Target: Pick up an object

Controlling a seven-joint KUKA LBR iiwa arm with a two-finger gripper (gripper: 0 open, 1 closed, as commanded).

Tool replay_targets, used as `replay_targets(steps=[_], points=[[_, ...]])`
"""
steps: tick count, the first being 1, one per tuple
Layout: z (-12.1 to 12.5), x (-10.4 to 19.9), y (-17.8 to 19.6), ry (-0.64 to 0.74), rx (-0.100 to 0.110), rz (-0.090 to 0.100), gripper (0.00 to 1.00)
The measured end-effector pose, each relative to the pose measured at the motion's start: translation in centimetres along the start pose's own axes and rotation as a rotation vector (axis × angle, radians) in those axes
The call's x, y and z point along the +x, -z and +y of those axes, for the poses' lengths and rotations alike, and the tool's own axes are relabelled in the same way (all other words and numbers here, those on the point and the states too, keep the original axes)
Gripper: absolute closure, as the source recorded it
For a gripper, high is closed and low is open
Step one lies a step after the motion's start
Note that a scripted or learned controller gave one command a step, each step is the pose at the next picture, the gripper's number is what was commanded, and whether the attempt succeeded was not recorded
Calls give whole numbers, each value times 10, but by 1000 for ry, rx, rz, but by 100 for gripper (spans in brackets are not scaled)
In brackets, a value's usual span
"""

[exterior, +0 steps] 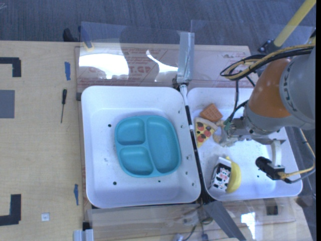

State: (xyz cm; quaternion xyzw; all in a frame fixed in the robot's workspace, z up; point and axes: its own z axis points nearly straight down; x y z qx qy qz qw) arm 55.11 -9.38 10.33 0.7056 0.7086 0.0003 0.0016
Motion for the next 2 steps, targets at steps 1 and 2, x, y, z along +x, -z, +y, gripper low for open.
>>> replay_targets(steps=[1, 2], points=[[0, 0, -1, 0, 1, 0, 0], [80, -14, -17, -1, -2, 0, 0]])
